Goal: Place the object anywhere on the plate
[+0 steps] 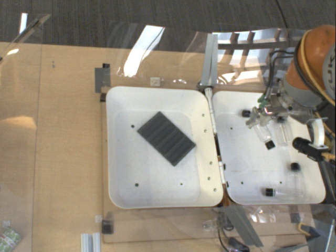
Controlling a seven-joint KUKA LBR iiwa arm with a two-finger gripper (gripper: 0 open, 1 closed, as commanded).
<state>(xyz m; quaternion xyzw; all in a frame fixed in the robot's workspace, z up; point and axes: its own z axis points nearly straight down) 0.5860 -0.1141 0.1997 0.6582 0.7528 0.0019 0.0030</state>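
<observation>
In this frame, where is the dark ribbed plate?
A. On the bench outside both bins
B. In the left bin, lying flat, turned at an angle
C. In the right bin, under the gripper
B: the dark ribbed plate lies flat on the left bin floor, turned diagonally, while the gripper is over the right bin.

Looks like a robotics lab: wooden bench (52,140) with clear shielding, two white bins (121,193) bolted side by side, grey carpet (131,4) beyond the bench, loose cables (233,240) just below the bins.
</observation>
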